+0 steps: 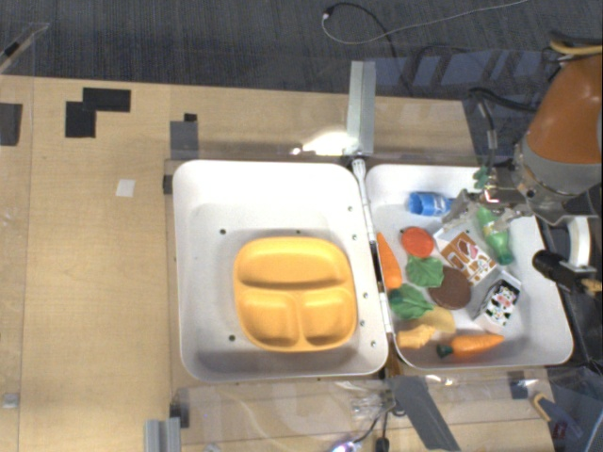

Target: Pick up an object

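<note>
Camera view: carrot [476,345] lengthwise left-right.

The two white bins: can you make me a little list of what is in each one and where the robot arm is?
left bin: one yellow plastic tray with three compartments
right bin: many small toy foods in a pile
blue item: small blue bottle near the far side
red item: round red tomato-like piece
orange items: long orange carrot by the dividing wall, a second orange carrot at the near side
green items: leafy green pieces
brown item: dark brown round disc
arm: grey with orange band, over the right bin's far right corner
gripper: above the toys, grasp state unclear
</note>
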Controlling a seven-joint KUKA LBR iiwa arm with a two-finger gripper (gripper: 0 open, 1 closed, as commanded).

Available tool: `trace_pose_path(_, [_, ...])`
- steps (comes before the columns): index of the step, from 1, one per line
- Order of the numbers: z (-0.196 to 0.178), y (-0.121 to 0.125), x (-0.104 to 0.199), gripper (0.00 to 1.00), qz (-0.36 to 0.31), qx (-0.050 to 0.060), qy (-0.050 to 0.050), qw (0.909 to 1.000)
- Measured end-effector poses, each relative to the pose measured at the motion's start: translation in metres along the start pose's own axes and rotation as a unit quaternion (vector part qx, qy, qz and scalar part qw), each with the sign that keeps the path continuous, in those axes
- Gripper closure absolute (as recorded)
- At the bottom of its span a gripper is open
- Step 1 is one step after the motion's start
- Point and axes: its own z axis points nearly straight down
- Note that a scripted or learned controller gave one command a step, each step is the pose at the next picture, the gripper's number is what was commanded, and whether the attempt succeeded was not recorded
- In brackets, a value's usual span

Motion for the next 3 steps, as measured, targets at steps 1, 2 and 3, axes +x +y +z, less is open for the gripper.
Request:
trace_pose_path(1, [0.123,0.022,-0.030,0.00,0.042,-0.008,-0.002,0.9991])
trace_pose_path(2, [0.112,0.024,-0.028,1.00,0.041,-0.010,-0.001,0.9991])
trace_pose_path(3, [0.030,0.056,0.060,1.00,0.105,-0.001,0.000,0.9945])
